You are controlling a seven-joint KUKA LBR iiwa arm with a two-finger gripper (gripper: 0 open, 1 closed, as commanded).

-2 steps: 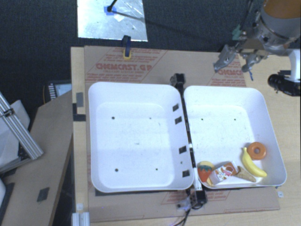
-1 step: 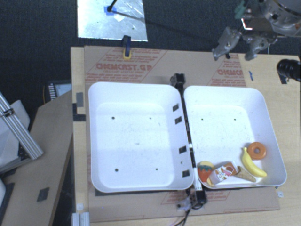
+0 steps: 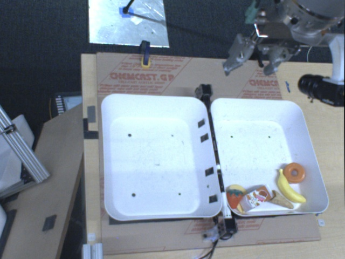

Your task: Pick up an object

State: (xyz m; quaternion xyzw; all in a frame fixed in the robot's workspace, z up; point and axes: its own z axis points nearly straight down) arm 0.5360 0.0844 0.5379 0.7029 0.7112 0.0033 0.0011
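Note:
My gripper (image 3: pixel 251 65) hangs high above the back edge of the right bin (image 3: pixel 253 112), open, with nothing between its two grey fingers. At the near right corner of that bin lie a yellow banana (image 3: pixel 289 190), an orange ring-shaped doughnut (image 3: pixel 294 172), a red tomato-like piece (image 3: pixel 235 197), a small white and red packet (image 3: pixel 255 197) and a brown wedge (image 3: pixel 282 200). All of them sit far from the gripper, toward the front of the view.
The left bin (image 3: pixel 153 155) lies beside the right one, joined by a black hinge strip (image 3: pixel 212 150). A silver sheet (image 3: pixel 128 14) lies on the dark floor at the back. A black camera body (image 3: pixel 322 89) sticks in at the right.

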